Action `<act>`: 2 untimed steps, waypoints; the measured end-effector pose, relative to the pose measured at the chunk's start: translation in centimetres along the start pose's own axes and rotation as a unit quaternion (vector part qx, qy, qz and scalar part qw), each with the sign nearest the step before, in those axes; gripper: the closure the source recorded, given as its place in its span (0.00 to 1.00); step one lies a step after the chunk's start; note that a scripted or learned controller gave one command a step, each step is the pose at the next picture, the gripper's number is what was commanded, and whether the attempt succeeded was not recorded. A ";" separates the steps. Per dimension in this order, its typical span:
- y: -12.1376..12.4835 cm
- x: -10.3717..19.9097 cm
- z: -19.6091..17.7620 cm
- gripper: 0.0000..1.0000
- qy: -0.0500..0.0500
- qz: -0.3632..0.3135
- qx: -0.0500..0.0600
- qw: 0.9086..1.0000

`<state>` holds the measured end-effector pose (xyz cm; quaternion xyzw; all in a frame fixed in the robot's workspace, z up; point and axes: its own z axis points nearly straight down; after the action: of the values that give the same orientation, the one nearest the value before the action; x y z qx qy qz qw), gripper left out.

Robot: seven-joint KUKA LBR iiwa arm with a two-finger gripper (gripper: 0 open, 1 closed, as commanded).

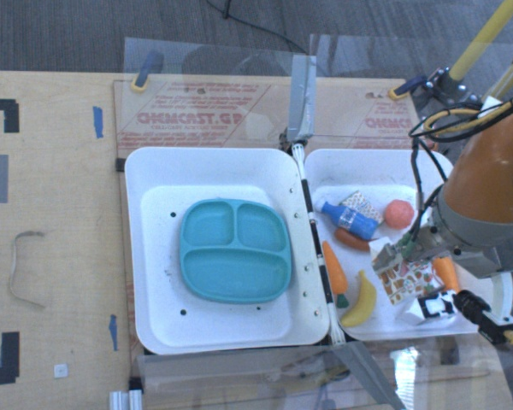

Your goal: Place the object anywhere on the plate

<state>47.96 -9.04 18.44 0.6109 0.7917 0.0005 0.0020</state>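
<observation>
A teal divided plate (236, 251) lies in the left white bin (145, 186). My gripper (403, 252) is low in the right bin (325, 171), right over the upper edge of a flat patterned packet (404, 281). The grey arm with its orange band comes in from the right and hides the bin's right side. Around the gripper lie a blue bottle (350, 219), a red ball (399, 213), a reddish sausage (352, 240), a carrot (333, 270) and a banana (361, 301).
A small speckled pouch (362, 203) sits behind the bottle. An orange piece (445, 272) and a white and black item (430, 307) lie at the right bin's near right. The divider wall (311, 229) separates the two bins. Cables hang near the arm.
</observation>
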 end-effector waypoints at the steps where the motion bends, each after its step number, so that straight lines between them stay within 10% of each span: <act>1: 7.6 8.5 -7.5 1.00 0.001 0.005 0.002 1.000; 2: 13.9 15.8 -0.9 1.00 0.001 -0.010 0.002 1.000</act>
<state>57.40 9.81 19.37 0.6030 0.7977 -0.0005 0.0001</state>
